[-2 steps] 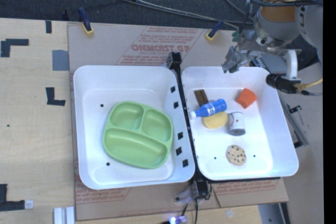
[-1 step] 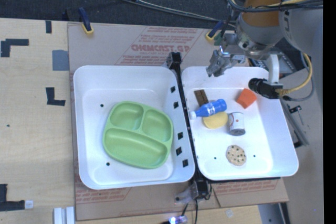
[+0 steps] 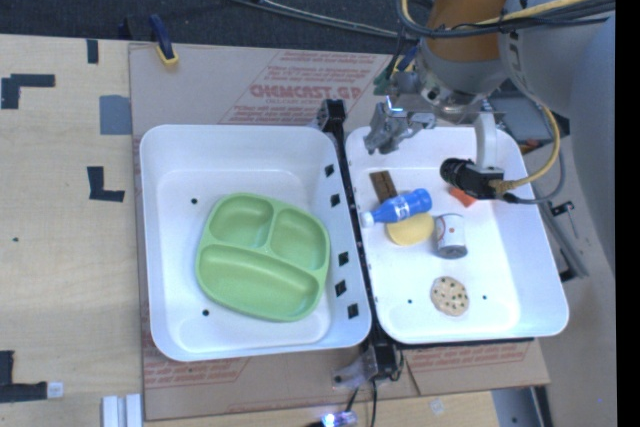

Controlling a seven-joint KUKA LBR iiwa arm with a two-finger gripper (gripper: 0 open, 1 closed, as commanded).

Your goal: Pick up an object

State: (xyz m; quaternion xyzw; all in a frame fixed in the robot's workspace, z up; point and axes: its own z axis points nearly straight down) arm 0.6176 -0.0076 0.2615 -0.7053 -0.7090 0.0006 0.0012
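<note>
The grey metal claw (image 3: 385, 130) hangs over the upper-left corner of the right-hand shallow white bin (image 3: 520, 315), at upper centre-right of the frame. Nothing sits between its tips, and whether it is spread or closed I cannot tell.

The candidates lie below it in that bin:
- a small brown rectangular bar (image 3: 383, 185)
- a blue plastic bottle with a white cap (image 3: 400, 208), touching a yellow rounded lump (image 3: 411, 230)
- a small silver-and-red can (image 3: 451, 236)
- a round speckled cookie (image 3: 450, 296)

The left-hand shallow white bin (image 3: 165, 155) holds a green divided plastic tray (image 3: 263, 257).

This looks like the approach step. The next move calls for descending onto 1 item, likely the brown bar or the bottle nearest below.
</note>
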